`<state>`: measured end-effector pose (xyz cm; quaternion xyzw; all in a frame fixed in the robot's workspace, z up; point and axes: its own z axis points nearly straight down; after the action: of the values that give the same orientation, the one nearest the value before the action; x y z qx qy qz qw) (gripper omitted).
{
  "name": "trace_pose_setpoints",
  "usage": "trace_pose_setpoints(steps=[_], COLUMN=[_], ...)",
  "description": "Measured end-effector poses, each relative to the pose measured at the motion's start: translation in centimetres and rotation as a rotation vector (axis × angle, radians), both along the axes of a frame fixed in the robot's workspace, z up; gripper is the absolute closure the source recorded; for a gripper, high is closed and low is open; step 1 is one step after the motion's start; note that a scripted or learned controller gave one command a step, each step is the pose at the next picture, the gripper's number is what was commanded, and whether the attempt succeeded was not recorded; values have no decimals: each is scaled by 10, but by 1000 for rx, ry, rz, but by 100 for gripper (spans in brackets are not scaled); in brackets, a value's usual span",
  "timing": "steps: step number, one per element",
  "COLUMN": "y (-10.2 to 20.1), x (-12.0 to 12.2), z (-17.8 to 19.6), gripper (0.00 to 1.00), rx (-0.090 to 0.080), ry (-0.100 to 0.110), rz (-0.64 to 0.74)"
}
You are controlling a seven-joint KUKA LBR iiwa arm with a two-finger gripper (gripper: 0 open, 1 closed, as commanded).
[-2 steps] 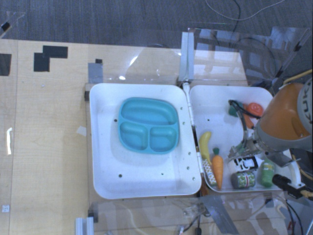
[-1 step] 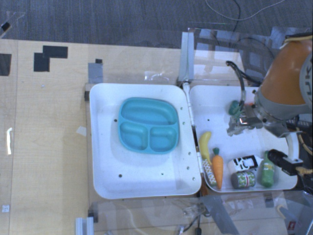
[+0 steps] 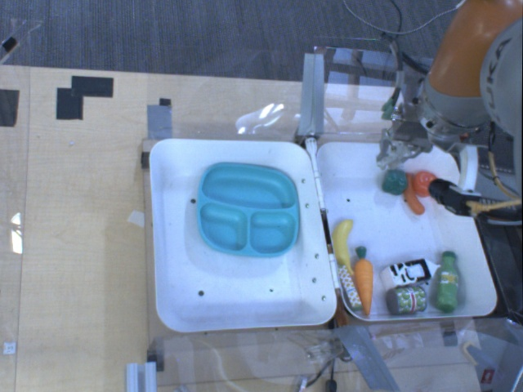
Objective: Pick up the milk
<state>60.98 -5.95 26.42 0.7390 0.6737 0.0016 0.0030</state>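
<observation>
Jaws (image 3: 398,155) hung over the right bin's (image 3: 372,207) far end, just above a teal item (image 3: 395,182); their spread could not be told. Milk carton (image 3: 409,272) lay near the front edge, well apart, between carrot (image 3: 363,280) and green bottle (image 3: 447,282), with can (image 3: 406,300) beside. Left bin (image 3: 176,243) held a blue divided plate (image 3: 248,209).

A broad orange band (image 3: 467,39) was seen on the arm (image 3: 482,64), rounded and glossy, with grey casing beside it and a ring of lighter grey metal beneath. A thin pale cable (image 3: 384,6) was looped above the wrist — it ran across to the orange section. The pincer (image 3: 398,155) was built of grey and silver metal parts, small and blocky, with a green spot — too small to be identified — near its upper part.
</observation>
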Motion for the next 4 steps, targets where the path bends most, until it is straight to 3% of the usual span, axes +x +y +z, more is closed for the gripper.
trace_pose_setpoints(steps=[1, 2, 3, 4], y=[0, -46, -75, -62], x=[0, 23, -33, -89], z=[0, -32, -155, -175], gripper=[0, 0, 0, 0], rx=[0, 0, 3, 2], ry=[0, -1, 5, -9], rz=[1, -111, -291, -122])
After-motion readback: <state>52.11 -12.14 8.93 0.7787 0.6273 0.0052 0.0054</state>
